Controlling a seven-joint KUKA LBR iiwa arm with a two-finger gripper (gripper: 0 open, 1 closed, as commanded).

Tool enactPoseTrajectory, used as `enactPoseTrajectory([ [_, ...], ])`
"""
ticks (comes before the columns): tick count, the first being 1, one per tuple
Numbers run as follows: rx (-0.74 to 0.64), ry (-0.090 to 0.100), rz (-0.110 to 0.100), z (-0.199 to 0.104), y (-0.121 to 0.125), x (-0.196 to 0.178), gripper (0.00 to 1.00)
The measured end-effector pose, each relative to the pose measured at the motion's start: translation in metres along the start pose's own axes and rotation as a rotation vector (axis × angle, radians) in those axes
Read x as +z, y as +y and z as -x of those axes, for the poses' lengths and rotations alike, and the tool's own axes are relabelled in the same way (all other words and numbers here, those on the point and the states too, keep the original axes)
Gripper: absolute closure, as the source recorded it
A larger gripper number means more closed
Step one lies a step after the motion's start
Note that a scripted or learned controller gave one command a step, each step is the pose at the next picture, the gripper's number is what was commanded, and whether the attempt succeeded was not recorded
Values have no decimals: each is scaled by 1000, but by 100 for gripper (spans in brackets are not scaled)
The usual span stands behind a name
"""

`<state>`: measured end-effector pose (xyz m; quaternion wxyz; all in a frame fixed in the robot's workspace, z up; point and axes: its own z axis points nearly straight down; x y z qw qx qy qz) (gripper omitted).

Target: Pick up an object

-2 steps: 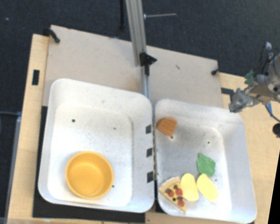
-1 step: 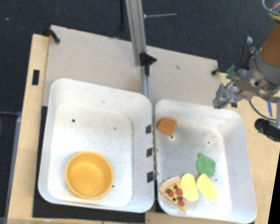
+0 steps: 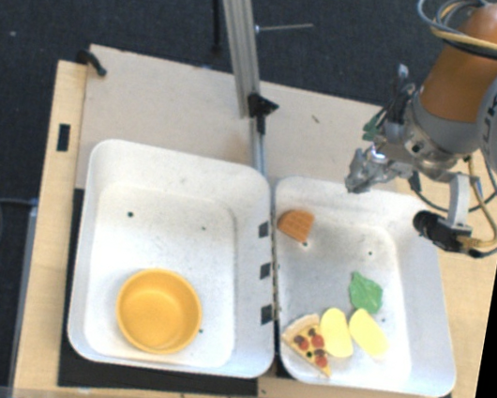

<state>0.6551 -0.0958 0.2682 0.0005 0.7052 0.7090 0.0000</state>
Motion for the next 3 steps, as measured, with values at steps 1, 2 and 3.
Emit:
enactPoseTrajectory([
  [1, -1, 2, 1, -50, -7, -6, 100],
  [2, 4, 1, -1, -104, -6, 5, 100],
  [3, 3, 1, -1, -157, -10, 19, 100],
])
